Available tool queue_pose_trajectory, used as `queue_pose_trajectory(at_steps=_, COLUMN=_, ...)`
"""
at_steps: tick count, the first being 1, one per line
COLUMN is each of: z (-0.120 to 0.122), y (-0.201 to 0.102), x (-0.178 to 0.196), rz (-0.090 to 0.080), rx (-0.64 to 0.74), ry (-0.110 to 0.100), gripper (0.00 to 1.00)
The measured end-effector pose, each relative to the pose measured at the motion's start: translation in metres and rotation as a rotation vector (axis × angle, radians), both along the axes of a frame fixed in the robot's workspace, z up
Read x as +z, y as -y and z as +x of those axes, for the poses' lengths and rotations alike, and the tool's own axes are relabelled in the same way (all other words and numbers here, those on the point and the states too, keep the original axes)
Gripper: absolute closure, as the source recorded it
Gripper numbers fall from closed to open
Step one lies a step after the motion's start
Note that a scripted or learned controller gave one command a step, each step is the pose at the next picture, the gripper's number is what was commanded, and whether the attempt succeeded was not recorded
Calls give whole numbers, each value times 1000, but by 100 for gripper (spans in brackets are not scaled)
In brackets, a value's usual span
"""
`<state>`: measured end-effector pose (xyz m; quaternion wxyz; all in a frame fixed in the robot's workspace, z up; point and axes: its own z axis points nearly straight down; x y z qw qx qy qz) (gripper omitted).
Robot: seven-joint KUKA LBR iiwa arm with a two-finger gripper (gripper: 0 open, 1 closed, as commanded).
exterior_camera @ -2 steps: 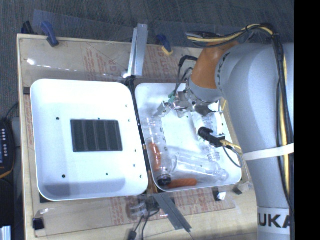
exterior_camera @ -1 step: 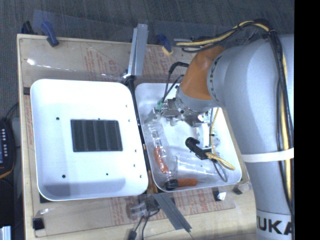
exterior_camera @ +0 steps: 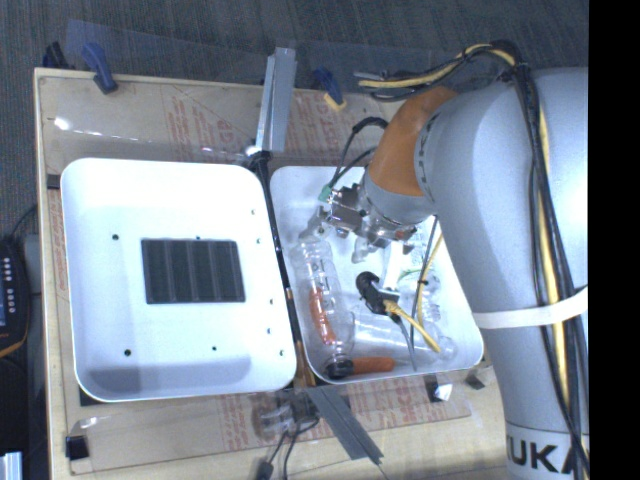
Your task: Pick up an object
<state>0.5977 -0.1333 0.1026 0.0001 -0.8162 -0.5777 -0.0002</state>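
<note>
A pale wooden worktop (exterior_camera: 150, 108) carries both bins, with a blue clamp (exterior_camera: 100, 66) at its far left corner. The left bin (exterior_camera: 90, 268) is white and shallow, and a dark ribbed panel (exterior_camera: 193, 270) is set in the middle of its floor. A grey metal bar (exterior_camera: 275, 98) stands on the far side where the two bins meet, with a second blue clip (exterior_camera: 328, 86) just to its right.

The right bin (exterior_camera: 290, 193) holds the loose things. A clear plastic bottle (exterior_camera: 322, 286) lies lengthwise along the bin's left wall, with something orange-red showing inside it. Its far end points toward the gripper and its near end reaches the bin's front corner. At that front edge an orange marker (exterior_camera: 368, 366) with a dark end lies crosswise, close to the bottle's near end. Just beyond the marker sits a crumpled clear plastic piece (exterior_camera: 395, 340).

The gripper (exterior_camera: 368, 240) hangs over the far middle of the right bin. It is just to the right of the bottle's upper end, close beside it but not around it. Whether the gripper is open or closed cannot be told from this angle, and nothing is seen held in it. The marker and the clear piece lie nearer the front of the bin, apart from the gripper. The grey arm (exterior_camera: 500, 218), with its orange band (exterior_camera: 400, 158), covers the bin's right side.
</note>
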Motion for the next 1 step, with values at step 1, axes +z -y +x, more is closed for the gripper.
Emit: queue_pose_trajectory(at_steps=1, z=22, y=59, x=43, rz=1, rx=55, ry=-4, gripper=0)
